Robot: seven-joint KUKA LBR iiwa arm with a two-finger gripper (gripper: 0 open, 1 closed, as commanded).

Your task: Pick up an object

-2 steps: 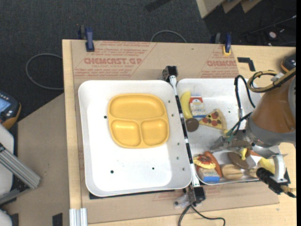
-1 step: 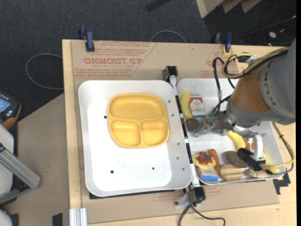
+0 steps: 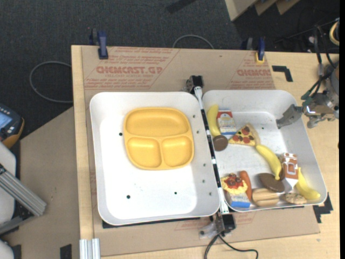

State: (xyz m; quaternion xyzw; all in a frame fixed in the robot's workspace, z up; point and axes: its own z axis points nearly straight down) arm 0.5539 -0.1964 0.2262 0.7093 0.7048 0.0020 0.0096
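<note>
Fingers point(image 3: 291, 115): can't tell if apart or together, over right bin point(image 3: 302, 139).
Banana point(image 3: 269, 159): light, smooth, curved; grab its middle.

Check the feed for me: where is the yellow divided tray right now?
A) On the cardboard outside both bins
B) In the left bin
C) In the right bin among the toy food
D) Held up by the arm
B: the yellow divided tray lies flat on the floor of the left bin, while the toy food, such as the pizza slice, sits in the right bin.
</note>
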